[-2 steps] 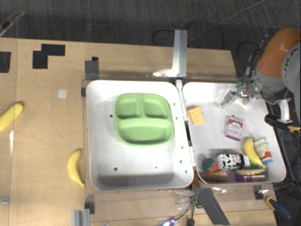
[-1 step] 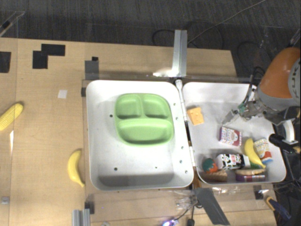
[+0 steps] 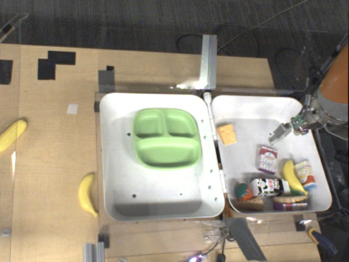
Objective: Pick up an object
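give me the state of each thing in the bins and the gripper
green tray: flat in the left bin, compartments bare
cheese wedge: lying apart, right bin
small carton: lying flat
banana: leaning on the pile
gripper: above the right bin, holding nothing

The grey arm point(image 3: 334, 94), with its orange band above the wrist, enters from the right. Its gripper point(image 3: 281, 132) juts left and slightly downward from the wrist, carrying nothing visible.

Apparently no legible text anywhere
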